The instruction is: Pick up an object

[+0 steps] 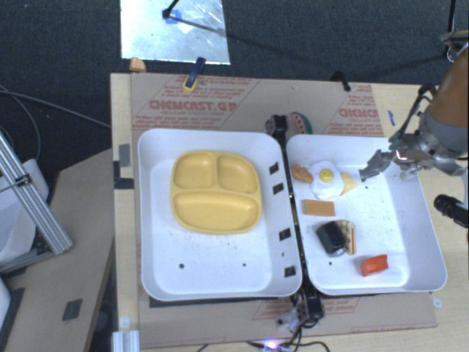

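yellow tray [216, 193], white bins [220, 284] (plain), red block [374, 265]

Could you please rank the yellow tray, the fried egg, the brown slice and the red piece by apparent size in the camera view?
Largest to smallest:
1. yellow tray
2. fried egg
3. brown slice and red piece: too alike to rank.

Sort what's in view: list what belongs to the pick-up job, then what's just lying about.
For the job:
- gripper, over the right bin
- fried egg toy
- yellow wedge
- orange piece
- tan slab
- black block
- red piece

Lying about:
- yellow divided tray in the left bin
- foil sheet
- yellow-and-blue clip
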Controlling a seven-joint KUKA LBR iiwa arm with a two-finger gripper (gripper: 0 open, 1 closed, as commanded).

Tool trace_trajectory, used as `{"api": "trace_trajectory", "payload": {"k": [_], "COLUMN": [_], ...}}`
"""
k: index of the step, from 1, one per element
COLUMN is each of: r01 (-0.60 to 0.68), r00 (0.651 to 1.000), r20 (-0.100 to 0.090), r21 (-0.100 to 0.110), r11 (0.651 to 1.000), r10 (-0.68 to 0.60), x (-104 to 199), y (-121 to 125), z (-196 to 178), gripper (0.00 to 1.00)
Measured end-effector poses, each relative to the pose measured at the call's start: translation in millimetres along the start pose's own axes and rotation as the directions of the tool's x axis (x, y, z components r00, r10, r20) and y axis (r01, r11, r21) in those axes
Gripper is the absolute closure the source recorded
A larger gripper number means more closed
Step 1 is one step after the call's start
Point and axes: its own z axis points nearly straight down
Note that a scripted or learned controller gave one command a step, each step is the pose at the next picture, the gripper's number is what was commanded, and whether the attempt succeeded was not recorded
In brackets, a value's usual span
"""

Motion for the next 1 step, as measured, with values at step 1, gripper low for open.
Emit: {"api": "trace_trajectory", "payload": {"k": [1], "r01": [0.005], "r00": [1.000], "r20": [0.000], "r21": [-0.006], "r11": [1.000], "r10": [-0.005], "x": [41.3], "y": [-36.4], "z": [-87.9], "gripper": [0.00]}}
